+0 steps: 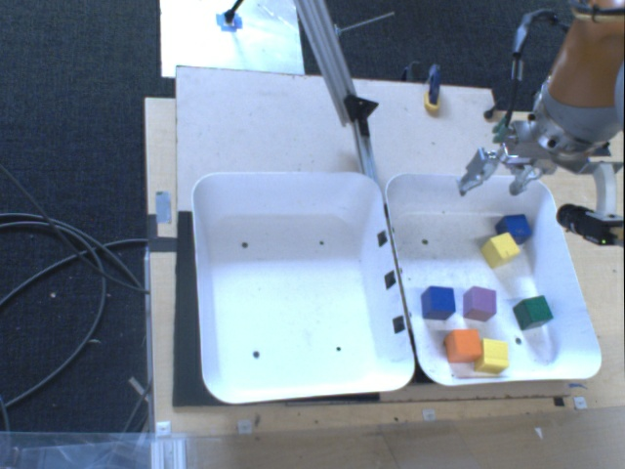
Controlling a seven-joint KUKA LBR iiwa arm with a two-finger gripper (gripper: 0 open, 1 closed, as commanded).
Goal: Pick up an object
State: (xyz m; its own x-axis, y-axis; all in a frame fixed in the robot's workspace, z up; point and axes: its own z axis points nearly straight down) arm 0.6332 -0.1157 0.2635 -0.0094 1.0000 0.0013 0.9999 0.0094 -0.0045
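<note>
Nearest the camera, in the right-hand shallow white plastic bin (576, 360), we find an orange cube (464, 345) touching a yellow cube (491, 356); just behind them sit a blue cube (438, 302) and a purple cube (479, 303) side by side, with a dark green cube (533, 312) apart to their right. Farther back, a second yellow cube (500, 249) rests against a second blue cube (514, 227). The left-hand white bin (210, 262) holds no blocks. Farthest back, the metal two-finger gripper (493, 176) hangs above the right bin's rear rim, its fingers spread and nothing between them. We judge the task to be at the approach step: no object is grasped yet. The next move would call for choosing a cube, centring the spread fingers over it, and descending; the touching pairs leave little finger room, so the green cube looks the easiest target.
</note>
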